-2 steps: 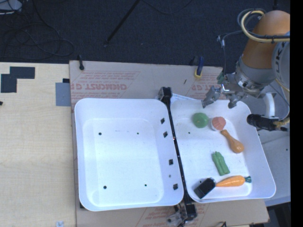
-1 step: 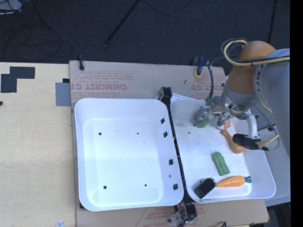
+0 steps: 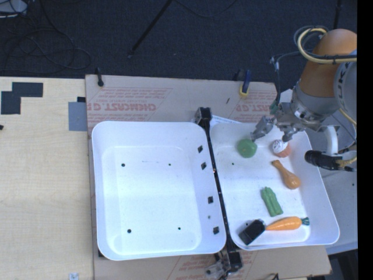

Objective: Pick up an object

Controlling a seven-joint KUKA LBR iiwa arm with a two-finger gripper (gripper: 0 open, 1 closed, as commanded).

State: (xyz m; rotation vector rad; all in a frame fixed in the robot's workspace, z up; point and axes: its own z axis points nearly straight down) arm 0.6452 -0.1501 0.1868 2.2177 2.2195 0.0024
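The gripper [image 3: 272, 132] is seen at the far edge of the right bin [image 3: 326, 214], hung from the grey arm [image 3: 317, 95] with its orange band; its two fingers [image 3: 260, 130] are spread apart, and nothing is held between them. Just below the left fingertip a small green ball [image 3: 247, 148] is found, round and matt, resting on the bin floor; just beside the right finger a small white and orange object [image 3: 281, 148] is seen, too small to be named. Nearer the middle of the bin an orange-tan gourd-shaped toy [image 3: 287, 175] is laid at a slant; below it a ridged green piece [image 3: 271, 202], like a pea pod, is set. Along the near edge an orange toy carrot [image 3: 284, 224] with a green tip is laid crosswise, and a black block [image 3: 252, 231] is placed just beside its blunt end. The left bin [image 3: 102, 156] is joined to the right one by a black divider [image 3: 213, 177]; both are borne on a cardboard sheet [image 3: 145, 101].
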